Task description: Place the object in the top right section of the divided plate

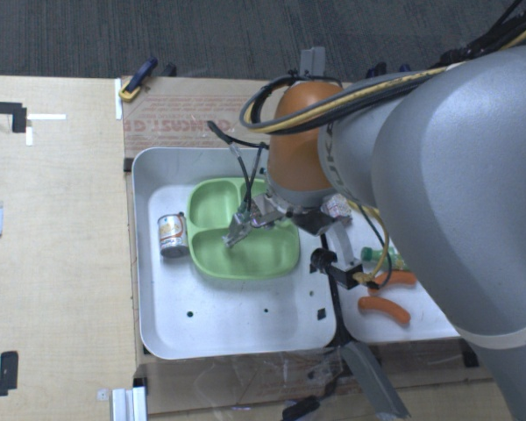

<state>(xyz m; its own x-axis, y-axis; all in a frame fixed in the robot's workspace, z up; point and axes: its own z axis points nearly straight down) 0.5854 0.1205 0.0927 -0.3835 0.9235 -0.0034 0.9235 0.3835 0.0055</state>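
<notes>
The green divided plate [212, 207] lies in the left white bin [228, 323], with its upper right part hidden under the arm's orange wrist band. My gripper [239, 230] is low over the plate's middle, by the ridge that divides its sections. Nothing can be made out in its grasp. A small tin can [171, 235] with a printed label stands in the bin, just off the plate's left edge.
The right bin [421, 327] holds two orange sausage-like pieces [384, 310] and a small green item [368, 254], partly behind the arm. The big grey arm covers the right side. Cables loop above the wrist. A cardboard sheet [184, 112] lies behind the bins.
</notes>
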